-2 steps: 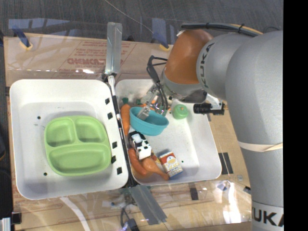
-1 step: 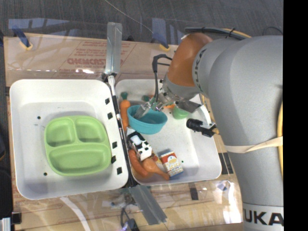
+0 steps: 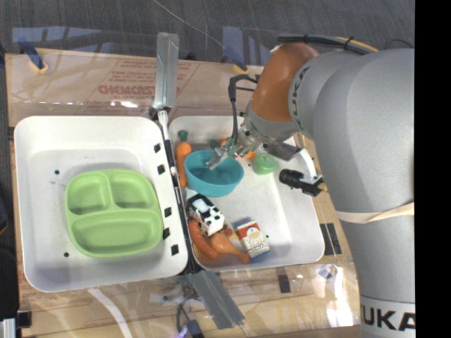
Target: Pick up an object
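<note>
In the right bin (image 3: 285, 220) a blue bowl (image 3: 211, 179) sits toward the back left. My gripper (image 3: 224, 153) hangs low over the bowl's far right rim, reaching down from the orange-banded wrist. A small carrot (image 3: 183, 151) lies against the bin's left wall behind the bowl. Right of the bowl sits a green round piece (image 3: 265, 163), close beside the gripper. Near the front lie a black-and-white cow toy (image 3: 207, 218), a larger carrot (image 3: 217, 246) and a small printed carton (image 3: 254, 237). Nothing can be seen held.
The left bin (image 3: 28, 189) holds a green divided plate (image 3: 113, 211). A metal divider bar (image 3: 166, 76) runs between the bins. A black part (image 3: 299, 180) juts over the right bin's right rim. The arm's grey body covers the bench's right side.
</note>
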